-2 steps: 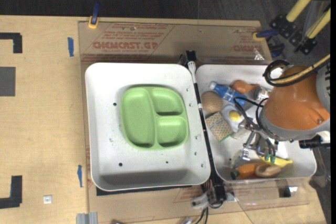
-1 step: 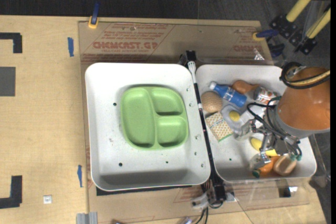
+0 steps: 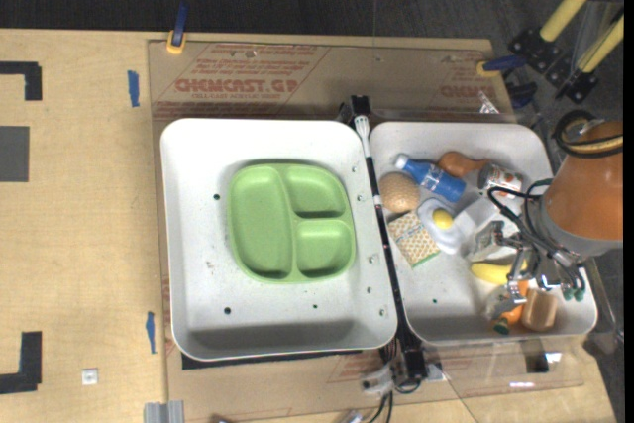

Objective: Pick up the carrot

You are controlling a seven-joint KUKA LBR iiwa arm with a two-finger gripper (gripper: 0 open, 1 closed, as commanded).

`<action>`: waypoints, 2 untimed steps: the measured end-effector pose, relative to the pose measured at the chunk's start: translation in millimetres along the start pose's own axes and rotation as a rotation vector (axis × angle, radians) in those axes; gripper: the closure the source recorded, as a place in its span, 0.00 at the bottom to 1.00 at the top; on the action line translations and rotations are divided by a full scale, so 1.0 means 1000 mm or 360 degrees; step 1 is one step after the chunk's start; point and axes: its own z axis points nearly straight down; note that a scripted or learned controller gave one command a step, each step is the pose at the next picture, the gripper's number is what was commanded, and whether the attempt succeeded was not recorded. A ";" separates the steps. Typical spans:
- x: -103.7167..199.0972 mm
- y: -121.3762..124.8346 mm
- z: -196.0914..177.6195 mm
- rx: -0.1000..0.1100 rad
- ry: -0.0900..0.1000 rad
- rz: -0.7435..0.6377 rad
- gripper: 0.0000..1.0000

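Red print on the brown cardboard sheet (image 3: 248,74) behind the bins reads roughly "CHEMCAST GP"; the smaller lines above it are too blurred to read. The sheet lies on a tan bench (image 3: 69,213) marked with black tape corners and blue tape strips, with dark floor beyond and yellow poles at the upper right. The left bin (image 3: 188,213) holds a green divided tray (image 3: 292,220). The right bin (image 3: 446,312) holds a blue bottle (image 3: 431,176), a brown lump, a checkered packet and a banana (image 3: 490,271). The carrot (image 3: 508,314) lies near that bin's front right corner, beside a tan block. The gripper (image 3: 520,287) hangs just above the carrot; cables hide its tips, so I cannot tell their state.
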 end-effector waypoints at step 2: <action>-0.005 -0.032 -0.013 0.0006 -0.0032 -0.0477 1.00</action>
